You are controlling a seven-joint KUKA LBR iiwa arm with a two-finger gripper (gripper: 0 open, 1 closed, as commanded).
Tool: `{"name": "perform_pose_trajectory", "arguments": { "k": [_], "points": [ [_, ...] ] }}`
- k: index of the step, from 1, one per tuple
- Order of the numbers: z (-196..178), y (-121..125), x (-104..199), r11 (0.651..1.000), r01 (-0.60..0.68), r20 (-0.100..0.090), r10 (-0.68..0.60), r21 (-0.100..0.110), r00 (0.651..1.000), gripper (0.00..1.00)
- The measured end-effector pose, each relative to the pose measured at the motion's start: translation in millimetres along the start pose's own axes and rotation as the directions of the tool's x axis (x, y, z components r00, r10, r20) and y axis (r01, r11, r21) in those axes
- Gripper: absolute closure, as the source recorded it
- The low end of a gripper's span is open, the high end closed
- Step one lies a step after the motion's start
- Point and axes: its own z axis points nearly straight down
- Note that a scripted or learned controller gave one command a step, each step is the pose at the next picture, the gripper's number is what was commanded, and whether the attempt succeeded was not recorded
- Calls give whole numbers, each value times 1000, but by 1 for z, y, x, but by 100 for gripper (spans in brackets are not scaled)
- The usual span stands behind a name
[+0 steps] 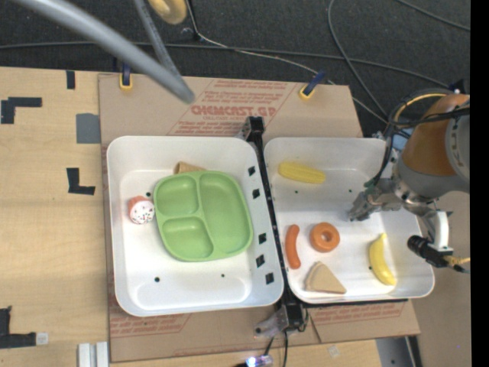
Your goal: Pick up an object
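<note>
My gripper (366, 205) hangs low over the right bin (348, 153), near its right side, with the grey arm and orange band (428, 140) behind it. A yellow banana (380, 260) lies just below and to the right of the gripper. An orange ring (325, 237) sits to its lower left. Further left lies a red sausage (293, 246), and a tan wedge (325, 280) rests near the bin's front edge. A yellow corn cob (301, 173) lies at the back of the bin. Nothing is seen in the gripper.
The left bin (137, 281) holds a green divided plate (203, 214), a white speckled ball (140, 212) and a tan piece (187, 168) peeking from behind the plate. A grey pole (99, 29) crosses the top left. Black cables (367, 21) run behind the bins.
</note>
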Motion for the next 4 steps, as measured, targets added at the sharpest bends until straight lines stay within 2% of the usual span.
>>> {"name": "perform_pose_trajectory", "arguments": {
  "k": [2,3,4],
  "points": [
    [-107,17,-1,1000,0,-4,0,1,1000,100],
    [-147,18,-2,1000,0,-4,0,2,1000,100],
    [-135,6,55,1000,3,-7,-3,8,1000,100]
  ]
}}
